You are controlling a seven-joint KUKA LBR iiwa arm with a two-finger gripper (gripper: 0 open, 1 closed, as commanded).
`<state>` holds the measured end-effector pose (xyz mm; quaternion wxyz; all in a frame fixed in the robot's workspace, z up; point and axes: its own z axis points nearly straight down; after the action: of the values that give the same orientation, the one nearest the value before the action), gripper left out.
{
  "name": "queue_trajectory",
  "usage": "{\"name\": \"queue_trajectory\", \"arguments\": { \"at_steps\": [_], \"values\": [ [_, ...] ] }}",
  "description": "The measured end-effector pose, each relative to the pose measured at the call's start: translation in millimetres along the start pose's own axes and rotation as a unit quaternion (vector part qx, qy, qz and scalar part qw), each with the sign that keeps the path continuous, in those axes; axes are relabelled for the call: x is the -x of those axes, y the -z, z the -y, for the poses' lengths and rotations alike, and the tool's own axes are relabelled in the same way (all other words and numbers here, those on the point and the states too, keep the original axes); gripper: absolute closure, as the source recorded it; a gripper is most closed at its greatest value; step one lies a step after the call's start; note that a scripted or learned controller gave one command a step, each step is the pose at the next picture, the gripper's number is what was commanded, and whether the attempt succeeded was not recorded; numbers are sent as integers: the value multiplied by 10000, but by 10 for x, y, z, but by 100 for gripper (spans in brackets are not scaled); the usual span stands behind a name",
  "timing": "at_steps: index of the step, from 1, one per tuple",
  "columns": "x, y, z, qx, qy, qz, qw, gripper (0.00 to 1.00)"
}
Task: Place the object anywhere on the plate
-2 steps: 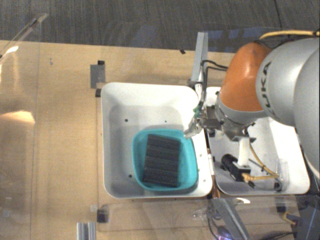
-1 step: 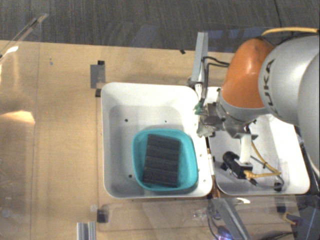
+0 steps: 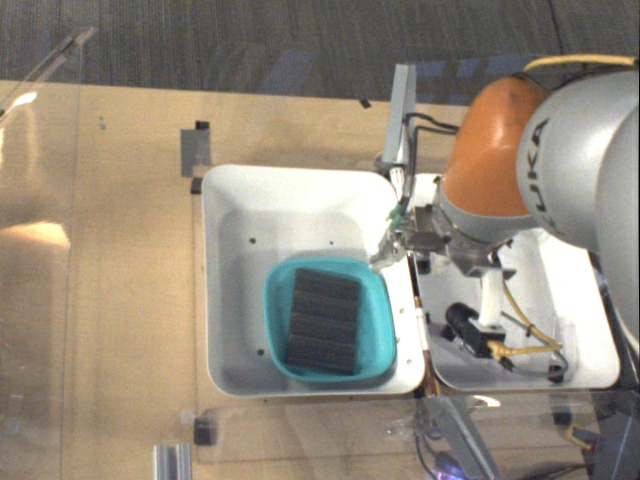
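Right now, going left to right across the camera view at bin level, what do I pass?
left white bin → teal plate → dark ribbed block lying on that plate → right white bin, with the grey and orange arm reaching over it

Dark grey ribbed carpet [image 3: 250, 18] fills the band toward 12 o'clock. Below it spreads the pale wooden bench [image 3: 110, 348], with a soft patch of glare [image 3: 35, 236] at 9 o'clock and a fainter streak [image 3: 22, 100] near 10 o'clock
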<state>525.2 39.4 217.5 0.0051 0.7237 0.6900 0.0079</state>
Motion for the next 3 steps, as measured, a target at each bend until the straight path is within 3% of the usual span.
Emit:
{"name": "queue_trajectory", "arguments": {
  "at_steps": [1, 2, 3],
  "values": [
    [743, 787, 245, -45, 99, 21, 9999, 0],
    [727, 894, 220, -13, 143, 26, 9999, 100],
    [1641, 1805, 250, -29, 1189, 33, 9929, 100]
  ]
}}
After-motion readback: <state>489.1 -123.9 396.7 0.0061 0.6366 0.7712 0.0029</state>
